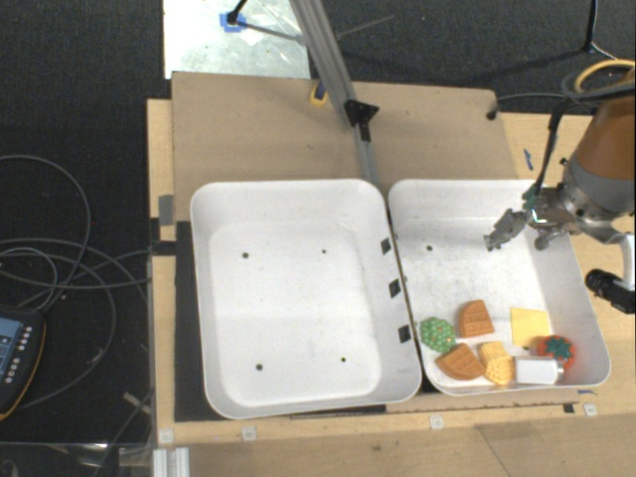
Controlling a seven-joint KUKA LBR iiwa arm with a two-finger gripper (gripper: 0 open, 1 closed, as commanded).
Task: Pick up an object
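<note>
Toy food pieces (494, 344) are clustered in the near corner of the right bin (467, 217), none lifted yet. The gripper (519, 231) is held above the bin's far side, well apart from them; its finger state cannot be told. Descent and grasp remain.

Tabletop (258, 127): carries two bins side by side, touching along their inner edges.
Left bin (214, 266): on the tabletop's left half.
Right bin (467, 202): just right of the left bin.
Toy foods (477, 321): clustered in the right bin's near end, some touching one another.
Tool (515, 229): over the right bin's far right part, well apart from the toy foods.
Pole (328, 53): slants across the tabletop's far edge, ending behind the seam between the bins.
</note>
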